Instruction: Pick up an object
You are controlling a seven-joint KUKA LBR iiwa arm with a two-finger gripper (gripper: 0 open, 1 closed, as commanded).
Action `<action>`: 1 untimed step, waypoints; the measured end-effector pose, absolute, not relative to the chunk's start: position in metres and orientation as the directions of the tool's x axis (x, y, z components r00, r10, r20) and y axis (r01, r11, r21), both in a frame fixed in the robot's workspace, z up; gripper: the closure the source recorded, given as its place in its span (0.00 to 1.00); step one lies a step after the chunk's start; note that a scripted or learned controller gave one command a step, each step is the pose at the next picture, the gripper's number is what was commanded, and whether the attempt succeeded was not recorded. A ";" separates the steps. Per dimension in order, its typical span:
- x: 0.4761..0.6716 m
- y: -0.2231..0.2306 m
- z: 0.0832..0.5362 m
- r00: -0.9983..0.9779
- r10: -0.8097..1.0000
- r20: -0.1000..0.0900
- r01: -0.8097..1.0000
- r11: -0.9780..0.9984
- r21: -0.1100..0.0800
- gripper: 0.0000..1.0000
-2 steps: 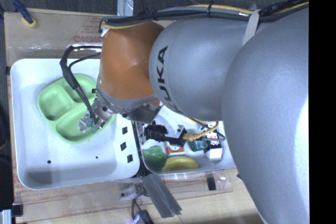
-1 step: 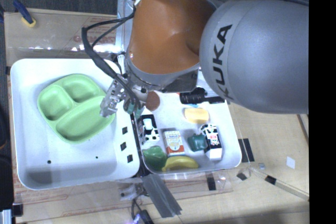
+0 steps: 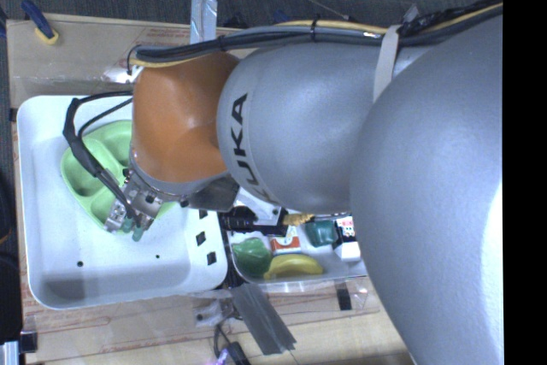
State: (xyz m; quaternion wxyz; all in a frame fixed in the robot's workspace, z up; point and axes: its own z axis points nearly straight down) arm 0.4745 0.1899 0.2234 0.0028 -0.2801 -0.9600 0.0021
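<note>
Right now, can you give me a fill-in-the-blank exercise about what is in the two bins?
1. The pincer is over the ____ bin.
2. The dish beside the pincer is ____ in colour.
3. The banana lies in the ____ bin.
4. The band above the wrist is ____.

Missing words: left; green; right; orange

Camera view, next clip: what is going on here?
The grey arm reaches into the left bin, its pincer low over the floor beside a light green object. Nothing is clearly seen held. The right bin holds a yellow item, a dark green one and other small things, largely hidden by the arm.
</note>
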 end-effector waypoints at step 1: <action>0.502 0.193 0.286 -0.995 0.100 -0.004 0.100 0.995 0.001 1.00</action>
